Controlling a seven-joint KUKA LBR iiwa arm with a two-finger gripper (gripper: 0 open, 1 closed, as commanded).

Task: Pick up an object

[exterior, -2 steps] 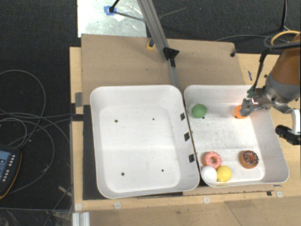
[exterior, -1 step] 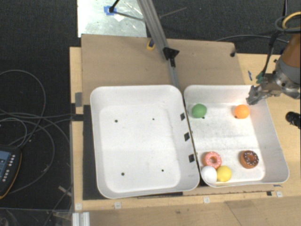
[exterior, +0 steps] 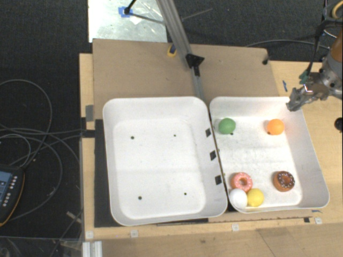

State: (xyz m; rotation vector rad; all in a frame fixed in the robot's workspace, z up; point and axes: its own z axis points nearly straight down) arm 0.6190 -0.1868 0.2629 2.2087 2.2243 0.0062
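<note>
Two shallow white bins sit side by side on a tan tabletop (exterior: 161, 68) that fills the middle of the frame, with dark carpeted floor (exterior: 37, 36) around it at the left and top. The left bin (exterior: 115, 143) is the larger patch of white; the right bin (exterior: 313, 181) carries the objects. A grey pole (exterior: 174, 23) slants down from the top centre to the seam between the bins. Black cables (exterior: 32, 143) loop over the floor at the left, near a handheld pendant (exterior: 8, 189) at the lower left edge. The gripper (exterior: 296, 101) hangs at the right bin's upper right rim; whether it is wide or narrow I cannot tell. In the right bin: a chocolate doughnut (exterior: 284, 181) at lower right, a pink doughnut (exterior: 242, 181), an orange ball (exterior: 275, 127) near the gripper, a green ball (exterior: 226, 126), a white ball (exterior: 238, 198) touching a yellow ball (exterior: 255, 197).
</note>
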